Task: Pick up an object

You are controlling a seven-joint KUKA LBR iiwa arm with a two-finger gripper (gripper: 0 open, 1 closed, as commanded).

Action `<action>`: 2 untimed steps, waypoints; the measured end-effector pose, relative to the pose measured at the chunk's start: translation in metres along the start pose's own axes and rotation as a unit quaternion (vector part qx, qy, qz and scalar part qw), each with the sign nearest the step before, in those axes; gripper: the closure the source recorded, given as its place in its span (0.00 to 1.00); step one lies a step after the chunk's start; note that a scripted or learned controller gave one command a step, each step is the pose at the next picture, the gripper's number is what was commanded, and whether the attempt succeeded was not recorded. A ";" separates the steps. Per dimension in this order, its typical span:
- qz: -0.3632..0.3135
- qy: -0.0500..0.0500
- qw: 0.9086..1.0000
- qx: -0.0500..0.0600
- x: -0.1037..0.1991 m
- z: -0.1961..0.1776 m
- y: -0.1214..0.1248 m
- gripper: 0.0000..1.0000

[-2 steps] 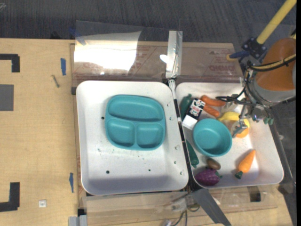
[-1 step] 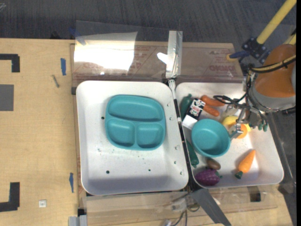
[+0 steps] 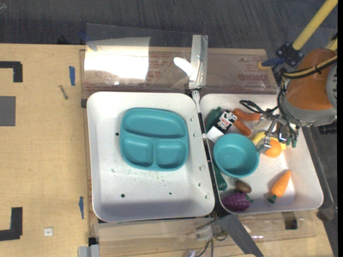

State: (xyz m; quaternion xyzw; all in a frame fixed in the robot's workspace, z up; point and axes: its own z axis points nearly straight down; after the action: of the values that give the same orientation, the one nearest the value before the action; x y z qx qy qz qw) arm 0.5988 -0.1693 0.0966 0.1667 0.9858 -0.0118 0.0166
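The right bin holds several toys. My gripper hangs low over its upper right part, beneath the orange wrist band. Just under it lie an orange ball and a small yellow piece; whether it touches them I cannot tell. A teal bowl sits to its left. An orange carrot lies near the bin's front right. A purple fruit and a small brown piece lie in front of the bowl. A red-orange sausage and a green bottle lie behind the bowl.
The left bin holds a teal divided plate. A clear plastic wall stands behind both bins. The wooden bench extends to the left. The arm and its cables crowd the right bin's far right corner.
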 end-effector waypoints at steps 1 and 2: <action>-0.049 0.006 0.999 -0.002 0.012 0.004 0.013 0.00; 0.105 0.015 0.994 0.001 0.044 0.005 0.016 0.00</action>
State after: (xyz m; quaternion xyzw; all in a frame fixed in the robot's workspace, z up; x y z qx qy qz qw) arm 0.5622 -0.1400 0.0894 0.2696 0.9629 -0.0090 0.0031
